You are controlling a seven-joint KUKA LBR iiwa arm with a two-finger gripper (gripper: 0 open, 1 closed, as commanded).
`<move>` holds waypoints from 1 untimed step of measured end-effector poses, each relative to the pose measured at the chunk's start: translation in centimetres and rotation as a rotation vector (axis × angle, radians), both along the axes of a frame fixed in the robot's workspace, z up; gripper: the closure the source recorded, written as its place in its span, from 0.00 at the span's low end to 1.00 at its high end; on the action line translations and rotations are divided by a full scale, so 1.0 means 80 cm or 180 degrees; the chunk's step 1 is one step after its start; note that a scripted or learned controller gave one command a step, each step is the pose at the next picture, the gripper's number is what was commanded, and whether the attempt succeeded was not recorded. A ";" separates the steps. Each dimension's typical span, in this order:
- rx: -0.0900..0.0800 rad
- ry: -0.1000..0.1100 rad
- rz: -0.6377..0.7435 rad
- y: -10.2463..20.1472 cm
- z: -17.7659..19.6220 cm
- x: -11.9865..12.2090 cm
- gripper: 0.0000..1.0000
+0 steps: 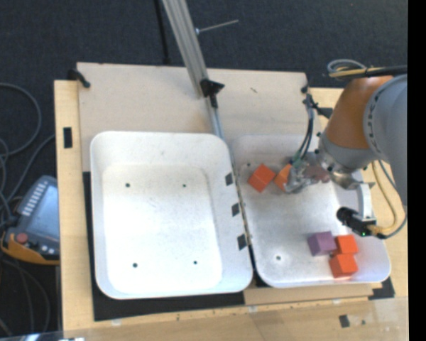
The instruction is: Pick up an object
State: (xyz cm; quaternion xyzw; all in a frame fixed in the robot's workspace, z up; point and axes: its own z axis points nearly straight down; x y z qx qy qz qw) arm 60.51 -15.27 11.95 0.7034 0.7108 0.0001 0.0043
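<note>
Camera view: the arm (366, 123) reached in from the right over the right bin (287, 275). Gripper (294, 182) sat low near the bin's upper part, just beside an orange block (261, 178), with a second orange piece (283, 173) touching it. Finger state: cannot tell, the wrist hid them. A purple block (321, 244) and two more orange blocks (346, 245) (343, 265) lay clustered near the bin's lower right. Left bin (106, 212) noted. Judgement: blocks look small, light, rigid; grip across opposite flat faces.
</note>
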 end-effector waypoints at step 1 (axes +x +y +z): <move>-0.0002 0.0005 0.0006 0.000 -0.001 0.000 0.00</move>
